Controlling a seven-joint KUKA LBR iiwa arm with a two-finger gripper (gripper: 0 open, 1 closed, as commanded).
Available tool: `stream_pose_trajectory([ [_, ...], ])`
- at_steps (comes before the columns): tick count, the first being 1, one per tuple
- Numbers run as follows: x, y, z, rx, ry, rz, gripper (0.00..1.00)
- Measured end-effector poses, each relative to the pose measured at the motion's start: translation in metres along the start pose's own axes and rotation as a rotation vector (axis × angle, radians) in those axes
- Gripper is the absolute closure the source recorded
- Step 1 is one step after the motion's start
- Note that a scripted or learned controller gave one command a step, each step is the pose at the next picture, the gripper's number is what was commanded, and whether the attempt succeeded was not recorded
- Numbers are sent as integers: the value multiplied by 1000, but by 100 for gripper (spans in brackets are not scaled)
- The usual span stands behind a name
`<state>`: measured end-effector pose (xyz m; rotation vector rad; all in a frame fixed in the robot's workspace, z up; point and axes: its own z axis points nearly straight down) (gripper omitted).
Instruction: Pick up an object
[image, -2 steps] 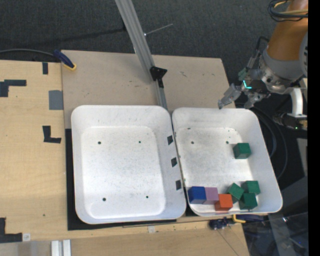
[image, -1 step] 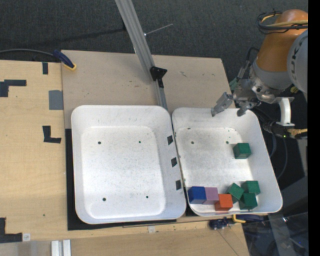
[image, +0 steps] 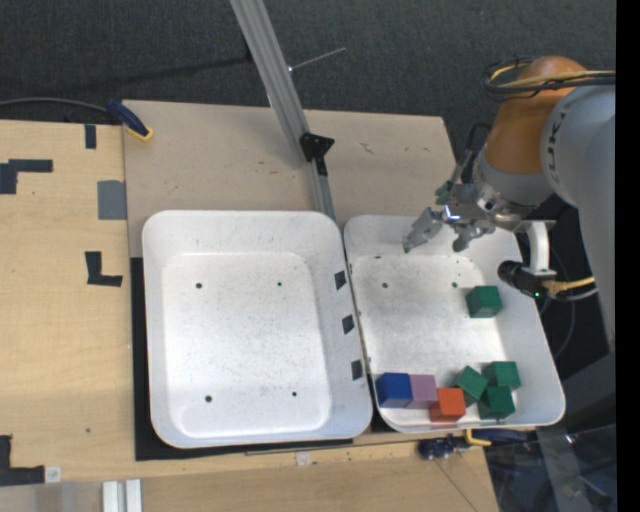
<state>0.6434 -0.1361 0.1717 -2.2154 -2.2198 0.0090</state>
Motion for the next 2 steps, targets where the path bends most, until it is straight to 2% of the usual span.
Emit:
stream_pose_trajectory([
  [1,9,0,49,-2,0,0,0],
  [2,10,2,35,-6,0,-1,100],
])
